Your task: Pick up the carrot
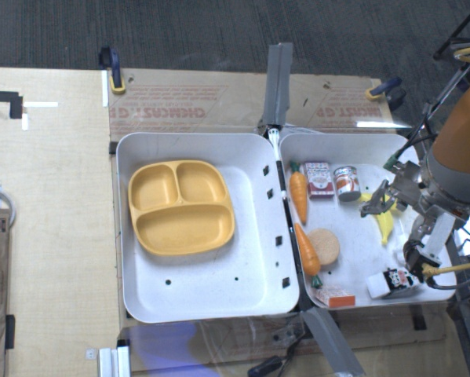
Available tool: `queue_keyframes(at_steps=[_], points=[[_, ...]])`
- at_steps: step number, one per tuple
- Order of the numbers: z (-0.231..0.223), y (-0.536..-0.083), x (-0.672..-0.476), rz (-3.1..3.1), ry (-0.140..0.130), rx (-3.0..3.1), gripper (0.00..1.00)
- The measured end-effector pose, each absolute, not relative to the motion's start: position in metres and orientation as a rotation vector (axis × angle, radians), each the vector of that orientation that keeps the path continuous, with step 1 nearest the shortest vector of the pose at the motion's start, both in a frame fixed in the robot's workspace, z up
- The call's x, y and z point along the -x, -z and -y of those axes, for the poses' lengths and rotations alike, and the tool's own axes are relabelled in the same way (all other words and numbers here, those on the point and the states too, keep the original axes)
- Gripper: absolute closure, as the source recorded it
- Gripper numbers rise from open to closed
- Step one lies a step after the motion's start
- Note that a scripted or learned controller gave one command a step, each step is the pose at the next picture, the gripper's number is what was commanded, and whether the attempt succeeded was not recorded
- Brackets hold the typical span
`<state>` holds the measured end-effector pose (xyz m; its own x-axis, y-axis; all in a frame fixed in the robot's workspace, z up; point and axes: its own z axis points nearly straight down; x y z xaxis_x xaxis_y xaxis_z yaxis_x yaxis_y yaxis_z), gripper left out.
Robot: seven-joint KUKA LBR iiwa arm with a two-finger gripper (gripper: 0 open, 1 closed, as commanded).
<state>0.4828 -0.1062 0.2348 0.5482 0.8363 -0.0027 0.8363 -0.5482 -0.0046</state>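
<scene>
Tool point(380, 197) above right half of right bin point(356, 246), yellow banana point(387, 228) directly under it. Clenched or released: cannot tell. Can point(345, 183) near tool, toward view's left; red box point(318, 180) beyond can. Bare bin floor between tool and round biscuit point(324, 245). Carrot point(298, 195) well apart from tool, along bin's left wall. Second carrot point(307, 251) lower on same wall, touching biscuit.

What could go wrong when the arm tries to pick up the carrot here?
1. Two carrots, the upper carrot and the lower carrot, lie close to the left wall of the right bin, which may block a clean grasp.
2. The lower carrot lies right beside a round tan disc, which could get pushed or grabbed instead.
</scene>
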Motion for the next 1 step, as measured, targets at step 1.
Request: queue_keyframes(at_steps=[1], points=[[0.0648,-0.2462,-0.4782,1.455,-0.005,2.783,0.0]])
